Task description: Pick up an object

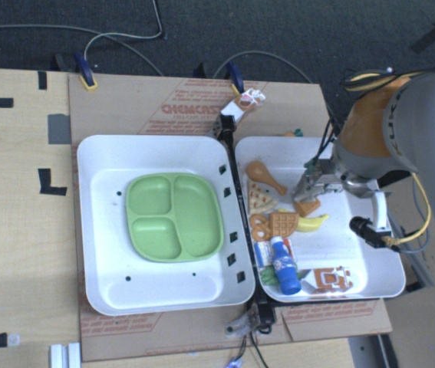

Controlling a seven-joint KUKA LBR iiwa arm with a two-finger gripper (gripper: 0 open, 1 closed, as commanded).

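Right bin [370, 271], item list: chicken-drumstick toy [265, 175] top-left; waffle pcs [261, 199] below it; pretzel-like ring [259, 225]; square waffle [284, 223]; yellow banana-ish pc [313, 222]; blue bottle w/ white cap [284, 269] low-left, lying on a red/white tube; orange-white patterned item [331, 279] at btm edge. Left bin [102, 274]: green 3-compartment plate [175, 215], nothing else on it. Gripper [307, 194] low over the centre of right bin, tips at a small orange-brown pc [307, 205] just above the banana pc; fingers look partly parted around or beside it, but whether they actually clamp it — can't tell, too small and blurry. Risks (judgement): toys crowd close, touching in places, so closing could catch the square waffle or banana pc too, or push the target sideways; a small rounded pc may squirt out of a shallow pinch; lifting w/ an edge grip likely drops it. Hard to read: fingertip contact hidden by gripper body; the tube under the bottle partly covered; label on card by the bins' top divider illegible; arm cut off at right.
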